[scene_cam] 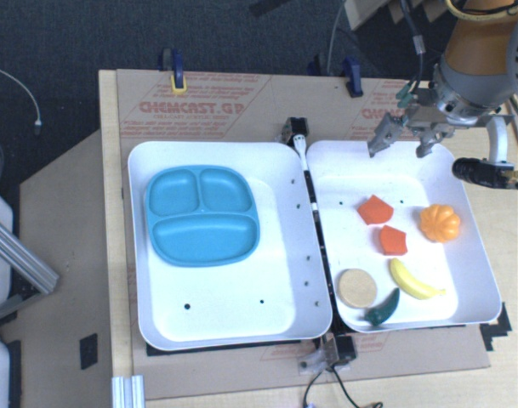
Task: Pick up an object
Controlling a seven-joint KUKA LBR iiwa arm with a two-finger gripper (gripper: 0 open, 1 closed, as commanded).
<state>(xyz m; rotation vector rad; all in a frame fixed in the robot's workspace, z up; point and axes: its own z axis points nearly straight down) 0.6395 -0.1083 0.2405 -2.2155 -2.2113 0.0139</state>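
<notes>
Grey, orange-banded arm enters from the upper right, wrist tilted down over the far edge of the right bin. Left bin carries a blue divided plate. Gripper hangs above the right bin's far rim, its two fingers spread apart with nothing between them. Lying in the right bin, well apart from the gripper: yellow banana, orange pumpkin, tan round disc, two orange-red blocks and, dark green pepper at the near rim.
</notes>
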